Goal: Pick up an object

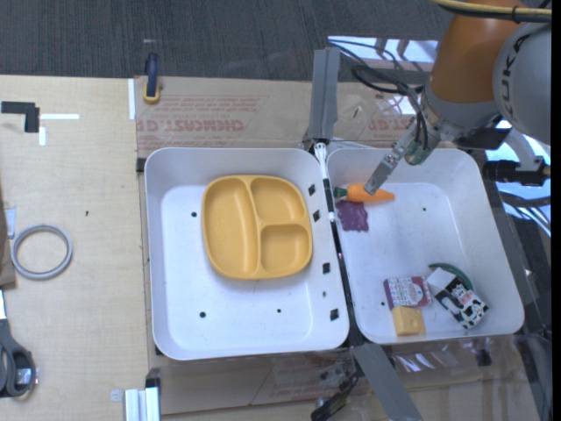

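Overhead, the gripper [375, 182] hung in the right bin [456, 182], its tip down at the carrot [369, 195] near the bin's far left corner; finger state could not be told. A purple piece [353, 217] lay just beside the carrot. A yellow tray [257, 226] sat in the left bin [175, 261].

Light: bright, even, from overhead.
Shadows: soft, faint under the yellow tray [257, 226].
Glare: pale sheen on the right bin [456, 226] floor and far-right bench.
Sharpness: fair; arm [491, 51] slightly soft, small things grainy.
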